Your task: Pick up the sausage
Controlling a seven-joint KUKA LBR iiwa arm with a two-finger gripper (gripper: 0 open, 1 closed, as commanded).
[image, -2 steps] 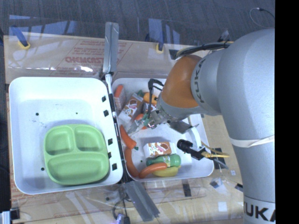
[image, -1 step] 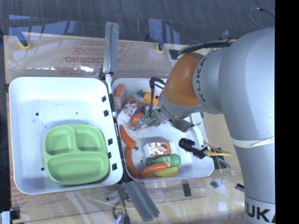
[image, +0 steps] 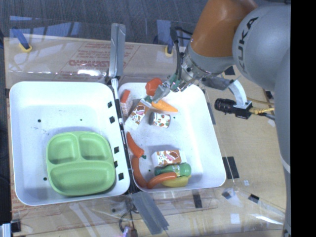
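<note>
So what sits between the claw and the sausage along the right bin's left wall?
In the camera view, patterned packets lie between the claw and the sausage, on the bin floor.

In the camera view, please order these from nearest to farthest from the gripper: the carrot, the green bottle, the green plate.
1. The carrot, just below the gripper, right bin's far end.
2. The green bottle, right bin's near end.
3. The green plate, left bin.

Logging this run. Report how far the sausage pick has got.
Done: the gripper is low over the back of the right bin, among the carrot and red item. In hand: nothing visibly held. Left: the sausage, apparently the reddish piece by the left wall, lies untouched; reaching, grasping and lifting remain.
</note>
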